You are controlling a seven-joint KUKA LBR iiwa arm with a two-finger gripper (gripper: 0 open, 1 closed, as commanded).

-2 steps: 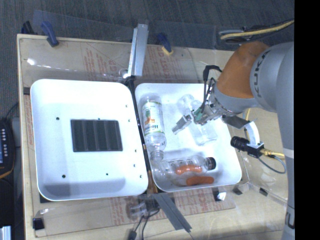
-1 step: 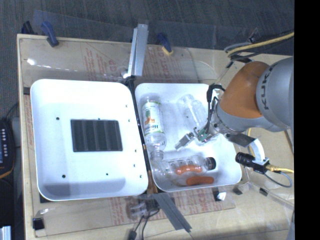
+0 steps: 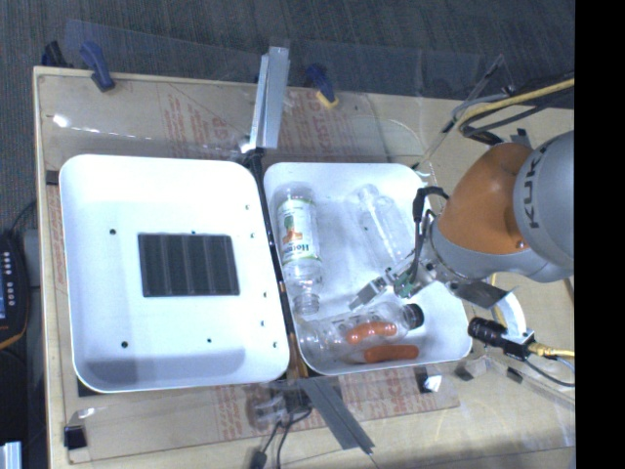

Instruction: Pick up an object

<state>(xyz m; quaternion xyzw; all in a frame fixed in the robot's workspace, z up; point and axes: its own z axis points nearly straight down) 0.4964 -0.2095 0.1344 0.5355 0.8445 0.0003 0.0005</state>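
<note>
the two bins are white, the left bin (image 3: 98, 262) and the right bin (image 3: 337, 189). a dark grey panel with stripes (image 3: 188, 264) sits in the left one. in the right one, a clear bottle (image 3: 298, 247) has a white label with orange and green print. near it lie two orange-red pieces (image 3: 376, 342). the arm (image 3: 508, 213) is grey with an orange band. the bench (image 3: 195, 115) is pale tan with faded red print.

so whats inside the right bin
In the right bin: a labelled clear bottle, another clear bottle, and orange pieces. The arm hides that bin's right edge.
</note>
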